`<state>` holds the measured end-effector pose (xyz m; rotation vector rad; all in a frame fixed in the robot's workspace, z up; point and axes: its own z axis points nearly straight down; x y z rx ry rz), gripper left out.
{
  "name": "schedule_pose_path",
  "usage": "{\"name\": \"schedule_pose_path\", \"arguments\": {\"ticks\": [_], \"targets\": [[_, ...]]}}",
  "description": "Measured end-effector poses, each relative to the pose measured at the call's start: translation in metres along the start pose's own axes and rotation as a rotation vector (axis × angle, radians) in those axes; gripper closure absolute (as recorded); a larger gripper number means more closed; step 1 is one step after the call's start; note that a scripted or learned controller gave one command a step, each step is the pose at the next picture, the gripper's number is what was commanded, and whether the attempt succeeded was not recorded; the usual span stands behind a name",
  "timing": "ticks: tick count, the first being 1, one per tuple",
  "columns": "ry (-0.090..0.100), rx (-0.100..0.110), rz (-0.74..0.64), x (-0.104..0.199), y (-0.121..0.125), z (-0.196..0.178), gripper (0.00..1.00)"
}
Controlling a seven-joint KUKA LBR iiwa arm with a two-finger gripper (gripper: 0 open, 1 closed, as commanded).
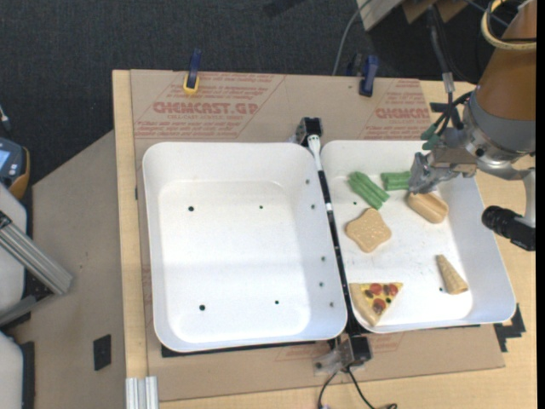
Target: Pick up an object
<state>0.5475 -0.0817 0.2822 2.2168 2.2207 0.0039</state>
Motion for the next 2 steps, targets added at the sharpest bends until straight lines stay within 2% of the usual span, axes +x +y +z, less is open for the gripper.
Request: {"name": "schedule_pose_path", "arguments": {"ticks": [2], "targets": [[0.000,0.000,0.001,0.016,-0.011,-0.021,1.00]]}}
